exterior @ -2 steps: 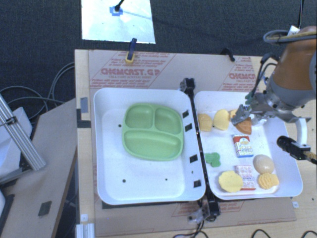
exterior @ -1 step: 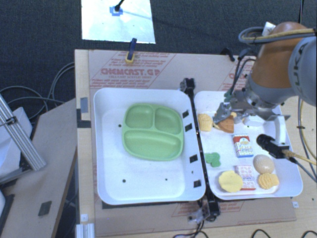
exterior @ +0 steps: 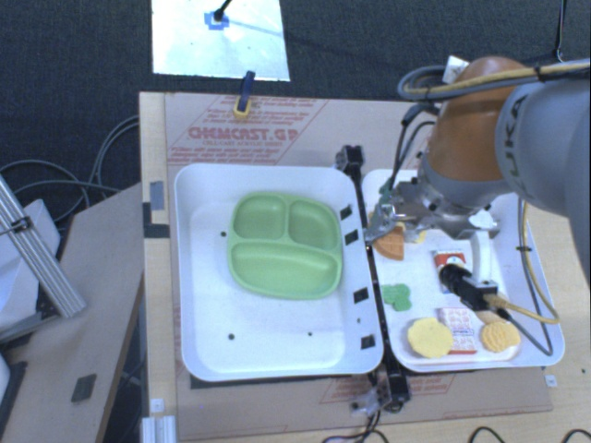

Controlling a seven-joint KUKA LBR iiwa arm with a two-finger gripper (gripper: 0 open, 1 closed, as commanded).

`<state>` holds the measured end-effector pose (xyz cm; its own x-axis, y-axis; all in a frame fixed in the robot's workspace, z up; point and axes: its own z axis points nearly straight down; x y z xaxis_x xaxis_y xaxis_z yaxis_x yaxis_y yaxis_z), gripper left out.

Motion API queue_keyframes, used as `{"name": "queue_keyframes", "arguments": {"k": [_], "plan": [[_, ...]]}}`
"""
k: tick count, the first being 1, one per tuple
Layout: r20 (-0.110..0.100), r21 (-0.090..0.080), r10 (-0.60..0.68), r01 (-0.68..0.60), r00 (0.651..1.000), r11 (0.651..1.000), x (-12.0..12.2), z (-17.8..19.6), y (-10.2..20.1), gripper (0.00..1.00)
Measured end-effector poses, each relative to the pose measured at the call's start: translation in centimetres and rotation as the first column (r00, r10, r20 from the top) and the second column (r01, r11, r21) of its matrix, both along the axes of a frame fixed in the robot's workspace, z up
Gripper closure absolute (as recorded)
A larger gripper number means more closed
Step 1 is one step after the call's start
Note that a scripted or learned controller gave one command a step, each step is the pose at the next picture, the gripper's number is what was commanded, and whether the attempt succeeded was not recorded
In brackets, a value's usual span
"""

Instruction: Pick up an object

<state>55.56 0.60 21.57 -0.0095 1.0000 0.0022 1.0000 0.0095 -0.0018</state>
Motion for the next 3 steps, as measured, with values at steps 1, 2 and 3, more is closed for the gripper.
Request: {"name": "queue_keyframes", "arguments": {"k": [1, 2, 3], "plan": [[0.002, -0.002, -0.008, 0.008, 1.0, 1.0, -0.5, 0.8, -0.4, 1.0], [0.001, -0.002, -0.005, 0.005, 1.0, 1.0, 0.1, 0.1, -0.3, 1.0], [0.003, -0.002, -0.008, 0.008, 1.0, 1.0, 1.3, 1.0, -1.1, 1.0]]}}
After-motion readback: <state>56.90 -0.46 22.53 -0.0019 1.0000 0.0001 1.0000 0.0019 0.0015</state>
